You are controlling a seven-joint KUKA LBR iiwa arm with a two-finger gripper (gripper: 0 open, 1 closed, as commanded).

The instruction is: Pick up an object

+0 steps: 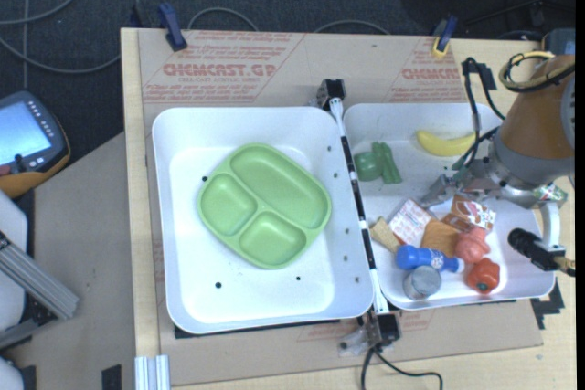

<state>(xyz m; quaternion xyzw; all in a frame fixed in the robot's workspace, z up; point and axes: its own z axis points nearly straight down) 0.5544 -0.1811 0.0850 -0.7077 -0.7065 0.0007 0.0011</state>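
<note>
**A:** What are you going for?

**B:** The red-and-white packet (473,215), I'd say. It lies in the right bin (384,119), towards the right side, about halfway between the near and far walls. I, the gripper (454,187), hang just at its far-left edge.

**A:** Are you spread or closed?

**B:** I cannot tell from this slant; my own body hides that. Nothing shows clamped in me.

**A:** How would you do it well?

**B:** Centre over the packet first, then come straight down and close across its narrow side. It looks thin and crinkly, so I judge a shallow pinch would slip off.

**A:** What crowds it?

**B:** Plenty. An orange block (441,236) touches it on the near-left, and a pink lump (471,247) sits just near of it. A second pale packet (409,219) lies to the left. Nearer the front wall are a blue piece (422,258), a silver can (422,282) and a red toy (484,276). I could easily nip two things or shove the heap.

**A:** And further out?

**B:** A banana (445,142) and a green piece (377,163) lie apart on the far side, easier targets. The left bin (174,196) holds a green divided plate (264,205), well out of my way.
</note>
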